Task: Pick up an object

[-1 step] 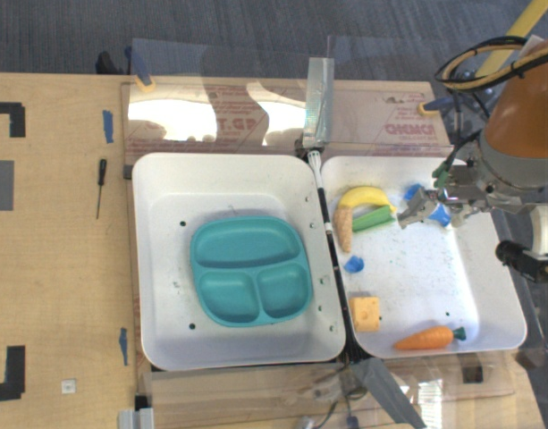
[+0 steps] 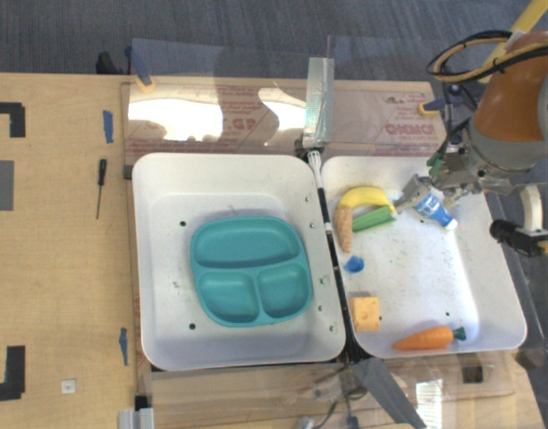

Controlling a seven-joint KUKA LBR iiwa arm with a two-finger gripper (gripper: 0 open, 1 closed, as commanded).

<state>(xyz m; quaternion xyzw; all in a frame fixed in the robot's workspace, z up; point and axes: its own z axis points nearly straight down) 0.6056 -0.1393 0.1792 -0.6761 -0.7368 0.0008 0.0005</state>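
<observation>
My gripper [image 2: 427,191] hangs over the far right part of the right bin [image 2: 488,266], at the end of the grey arm with the orange band [image 2: 515,105]. Just below it sits a small blue and white object [image 2: 434,208]; whether the gripper touches it is unclear. To its left a yellow banana [image 2: 363,197] lies against a green piece [image 2: 372,219] and a tan bread-like stick [image 2: 343,229]. A small blue item [image 2: 353,264], a yellow cheese cube [image 2: 366,313] and an orange carrot [image 2: 425,338] lie nearer the front.
The left bin [image 2: 157,239] holds a teal divided plate [image 2: 251,271]. A clear panel [image 2: 220,105] stands behind the bins. Cables [image 2: 461,56] loop above the arm. Bare bin floor lies between the blue item and the carrot.
</observation>
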